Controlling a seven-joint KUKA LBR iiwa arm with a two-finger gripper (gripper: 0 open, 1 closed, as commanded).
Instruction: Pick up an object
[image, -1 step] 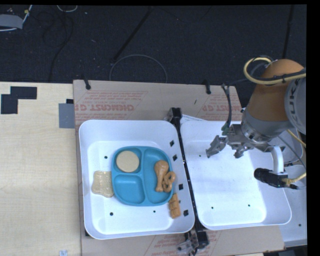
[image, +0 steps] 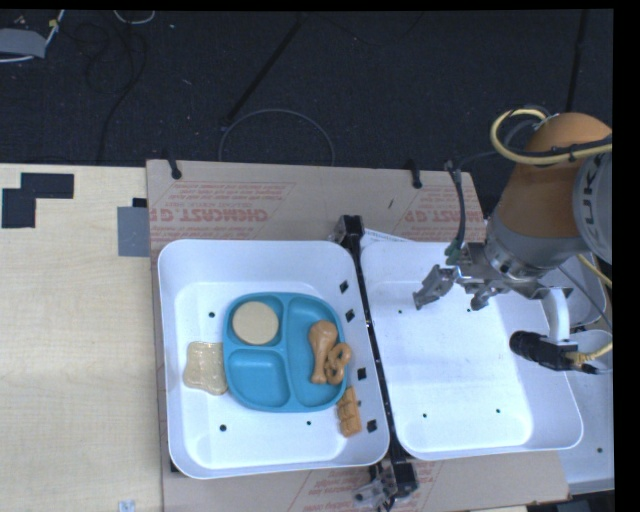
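Pincer (image: 452, 287): hangs over the right bin (image: 500, 425), well apart from every item, fingers spread and holding nothing; you would do well to carry it across the divider to the left bin (image: 190, 270), centre over one piece and descend straight. Candidates, all in the left bin: blue tray (image: 262, 380) bearing a round tan cracker (image: 254, 322) and a knobbly brown pretzel (image: 328, 352); pale toast (image: 205, 367) touching the tray's left edge; small brown nugget (image: 348, 412) just beside its lower right corner.
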